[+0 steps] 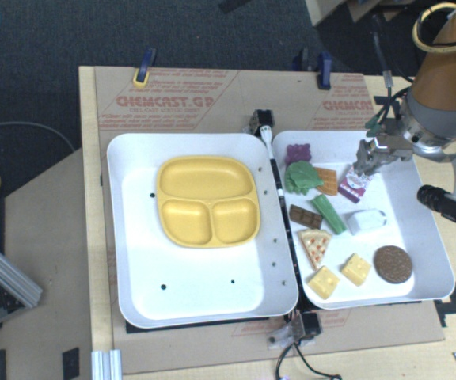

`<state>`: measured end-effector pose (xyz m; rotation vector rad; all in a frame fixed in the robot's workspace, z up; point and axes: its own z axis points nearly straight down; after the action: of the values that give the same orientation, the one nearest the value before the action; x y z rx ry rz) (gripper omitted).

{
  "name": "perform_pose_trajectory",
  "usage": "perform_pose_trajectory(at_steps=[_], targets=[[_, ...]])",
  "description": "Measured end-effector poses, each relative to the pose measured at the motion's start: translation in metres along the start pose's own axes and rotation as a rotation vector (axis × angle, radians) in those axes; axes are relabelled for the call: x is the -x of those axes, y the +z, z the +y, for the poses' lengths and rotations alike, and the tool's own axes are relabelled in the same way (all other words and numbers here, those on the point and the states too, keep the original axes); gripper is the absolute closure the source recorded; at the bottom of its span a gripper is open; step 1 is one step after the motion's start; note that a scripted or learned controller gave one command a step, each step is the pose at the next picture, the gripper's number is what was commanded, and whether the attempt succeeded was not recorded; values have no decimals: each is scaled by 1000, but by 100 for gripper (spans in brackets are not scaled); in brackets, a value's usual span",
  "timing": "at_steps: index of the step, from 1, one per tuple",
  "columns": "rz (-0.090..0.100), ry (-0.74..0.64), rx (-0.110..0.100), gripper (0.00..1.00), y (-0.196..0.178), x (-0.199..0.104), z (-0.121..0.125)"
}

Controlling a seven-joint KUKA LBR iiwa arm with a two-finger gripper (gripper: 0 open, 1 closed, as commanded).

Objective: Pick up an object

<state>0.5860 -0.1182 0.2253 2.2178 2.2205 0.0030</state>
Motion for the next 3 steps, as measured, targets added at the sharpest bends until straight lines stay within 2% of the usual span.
perform_pose_trajectory(at_steps=[1, 2, 3], targets=[[3, -4, -4, 100, -10, -53, -6], [4, -4, -7, 100, 4, -107, -12], [3, -5, -1, 100, -8, -157, -13]])
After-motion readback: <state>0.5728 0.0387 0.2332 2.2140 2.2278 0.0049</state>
